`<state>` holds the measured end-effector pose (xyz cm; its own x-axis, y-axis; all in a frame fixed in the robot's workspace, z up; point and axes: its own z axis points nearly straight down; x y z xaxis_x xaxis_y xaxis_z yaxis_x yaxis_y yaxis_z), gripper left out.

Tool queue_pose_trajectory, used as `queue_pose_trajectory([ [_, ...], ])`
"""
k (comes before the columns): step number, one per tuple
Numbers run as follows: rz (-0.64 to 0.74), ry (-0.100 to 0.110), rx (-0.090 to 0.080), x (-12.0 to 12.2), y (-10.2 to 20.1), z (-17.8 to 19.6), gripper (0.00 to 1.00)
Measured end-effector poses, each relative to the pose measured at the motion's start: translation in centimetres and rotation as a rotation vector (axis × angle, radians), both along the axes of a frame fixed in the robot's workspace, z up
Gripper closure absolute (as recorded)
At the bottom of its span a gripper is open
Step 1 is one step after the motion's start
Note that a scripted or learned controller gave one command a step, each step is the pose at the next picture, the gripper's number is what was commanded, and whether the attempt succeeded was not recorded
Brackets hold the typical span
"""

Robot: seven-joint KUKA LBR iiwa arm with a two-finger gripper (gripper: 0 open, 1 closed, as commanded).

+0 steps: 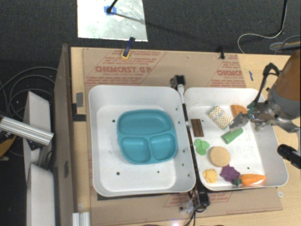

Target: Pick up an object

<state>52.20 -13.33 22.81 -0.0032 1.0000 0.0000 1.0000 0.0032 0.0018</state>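
Observation:
My gripper [244, 117] hangs over the right bin [270, 147], near its back right part, on the grey arm [284, 98] that comes in from the right. Just below and left of it lies a green block [232, 135]. An orange piece [237, 110] sits right behind it, and a cream patterned block [219, 117] lies to its left. Nothing shows held in the gripper.
The right bin also holds a small brown bar [197, 127], a green leafy piece [201, 147], a tan round disc [219, 156], a yellow lump [210, 175], purple grapes [229, 173] and a carrot [253, 178]. A teal divided plate [146, 136] lies in the left bin [101, 126].

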Motion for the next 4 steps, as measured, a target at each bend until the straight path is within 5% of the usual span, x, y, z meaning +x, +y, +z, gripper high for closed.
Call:
queue_pose_trajectory([
  [1,-0.001,0.007,-0.001,6.2,-3.9,-14.4,0.0],
  [2,-0.003,0.005,0.001,2.4,-2.4,-14.5,0.0],
  [3,-0.002,-0.002,0.0,2.7,-2.5,-13.3,1.0],
  [4,0.01,-0.009,0.002,6.5,4.7,-5.8,1.0],
])
